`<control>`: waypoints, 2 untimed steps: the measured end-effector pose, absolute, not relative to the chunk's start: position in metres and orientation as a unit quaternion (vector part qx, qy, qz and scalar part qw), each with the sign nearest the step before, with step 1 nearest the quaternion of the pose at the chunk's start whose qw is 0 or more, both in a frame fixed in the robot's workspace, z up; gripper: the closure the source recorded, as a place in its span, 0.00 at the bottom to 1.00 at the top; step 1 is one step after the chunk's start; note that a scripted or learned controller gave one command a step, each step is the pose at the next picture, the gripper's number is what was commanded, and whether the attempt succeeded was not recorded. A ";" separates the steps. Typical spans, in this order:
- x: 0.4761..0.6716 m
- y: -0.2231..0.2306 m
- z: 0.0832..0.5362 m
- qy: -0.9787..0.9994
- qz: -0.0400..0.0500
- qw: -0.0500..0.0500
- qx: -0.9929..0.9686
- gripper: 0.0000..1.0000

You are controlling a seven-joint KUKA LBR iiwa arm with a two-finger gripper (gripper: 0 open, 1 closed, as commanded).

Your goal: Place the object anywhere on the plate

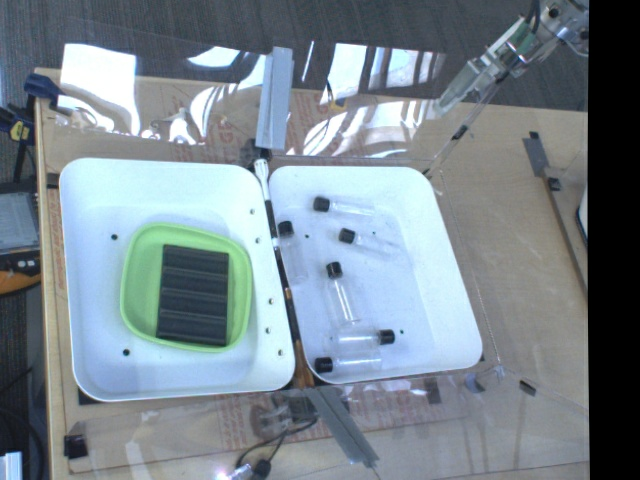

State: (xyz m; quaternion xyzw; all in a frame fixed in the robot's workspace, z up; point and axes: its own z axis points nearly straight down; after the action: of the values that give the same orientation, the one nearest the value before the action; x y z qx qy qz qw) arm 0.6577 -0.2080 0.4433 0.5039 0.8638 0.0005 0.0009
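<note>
Gripper (455, 90), grasp state impossible to tell, hovers beyond the right bin's (452, 268) far-right corner; its clear vials (342, 298) could slip or roll before reaching the green plate (137, 268).

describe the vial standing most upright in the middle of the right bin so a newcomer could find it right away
Start at the right white bin, the one scattered with clear vials rather than the one holding the green plate. Near its centre lies a clear vial with a black cap, cap toward the bin's far side. Unlike its neighbours, which lie crosswise or along the near wall, it runs lengthwise, cap at top.
</note>
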 end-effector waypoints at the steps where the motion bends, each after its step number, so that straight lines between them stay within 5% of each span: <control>1: 0.657 -0.210 0.443 0.846 -0.001 0.001 0.534 0.00; 2: 0.657 -0.211 0.444 0.822 0.000 0.002 0.570 0.00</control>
State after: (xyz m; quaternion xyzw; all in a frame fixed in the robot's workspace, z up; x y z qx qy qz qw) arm 0.6569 -0.2105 0.4437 0.5699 0.8217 -0.0004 0.0020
